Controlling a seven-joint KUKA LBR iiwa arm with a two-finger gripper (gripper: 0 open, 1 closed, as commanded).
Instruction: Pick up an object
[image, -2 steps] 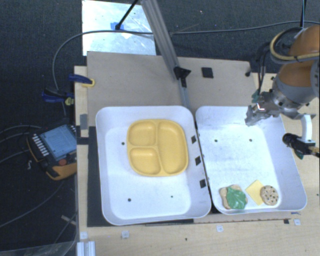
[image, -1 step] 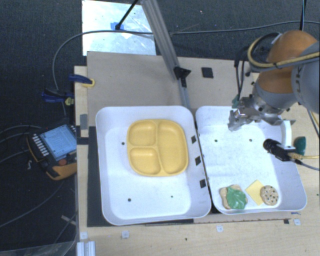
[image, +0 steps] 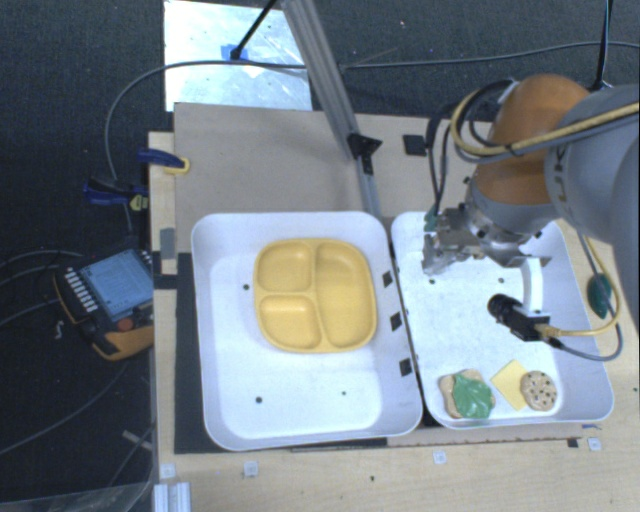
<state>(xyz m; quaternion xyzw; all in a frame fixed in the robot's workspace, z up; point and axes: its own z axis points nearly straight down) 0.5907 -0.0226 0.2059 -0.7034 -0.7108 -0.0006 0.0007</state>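
Note:
My gripper (image: 436, 260) hangs over the far left part of the right bin (image: 450, 330), above bare bin floor. Three toy food pieces lie along that bin's near edge: a green leafy piece on a tan base (image: 469, 395), a yellow cheese slice (image: 510, 382) and a round speckled cookie (image: 539, 390). They sit well below the gripper in the view, apart from it. Nothing shows beneath the gripper.
In the left bin (image: 230, 400) rests a yellow divided plate (image: 315, 295). The grey arm with its orange band (image: 530, 130) covers the right bin's far right corner. A black fitting with a yellow cable (image: 515, 317) hangs off the wrist. A slanted metal pole (image: 335, 90) crosses behind the bins.

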